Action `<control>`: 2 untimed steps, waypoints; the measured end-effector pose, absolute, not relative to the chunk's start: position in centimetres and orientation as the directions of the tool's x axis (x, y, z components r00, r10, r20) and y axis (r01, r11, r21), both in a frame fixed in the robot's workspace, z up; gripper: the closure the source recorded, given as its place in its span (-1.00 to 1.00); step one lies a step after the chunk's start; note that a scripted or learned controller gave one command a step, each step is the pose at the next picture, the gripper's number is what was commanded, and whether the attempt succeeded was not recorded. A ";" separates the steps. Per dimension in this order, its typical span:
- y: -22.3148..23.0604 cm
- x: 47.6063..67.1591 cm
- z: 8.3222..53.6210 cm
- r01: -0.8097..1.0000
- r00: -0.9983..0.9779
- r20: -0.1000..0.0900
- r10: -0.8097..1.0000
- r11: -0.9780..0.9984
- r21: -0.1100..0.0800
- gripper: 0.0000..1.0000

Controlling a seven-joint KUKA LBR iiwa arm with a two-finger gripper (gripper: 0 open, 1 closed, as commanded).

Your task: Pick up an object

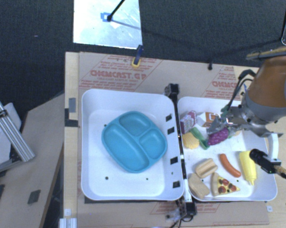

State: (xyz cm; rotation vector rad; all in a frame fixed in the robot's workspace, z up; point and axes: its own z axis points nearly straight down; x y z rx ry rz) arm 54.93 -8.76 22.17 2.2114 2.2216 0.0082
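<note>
My gripper (221,125) hangs over the upper middle of the right bin (272,190), on the grey arm reaching in from the right. Directly below and touching its tip in this view lies a bunch of purple toy grapes (218,137). Whether the grapes are gripped or just lie under it, I cannot tell. Left of the grapes are a green toy vegetable (198,138) and a yellow piece (190,142). A pink and white carton (187,121) and an orange box (210,118) sit at the bin's far side.
The right bin's near half holds a red sausage (229,165), a yellow mustard bottle (247,167), a bread roll (206,167), a bread slice (198,186) and a pizza slice (225,185). A blue divided plate (133,141) lies in the left bin (90,179).
</note>
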 end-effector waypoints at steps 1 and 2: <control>-8.7 55.0 22.5 1.000 -0.004 0.000 1.000 0.004 0.003 1.00; -5.1 60.2 22.2 1.000 -0.008 0.001 1.000 0.008 0.004 1.00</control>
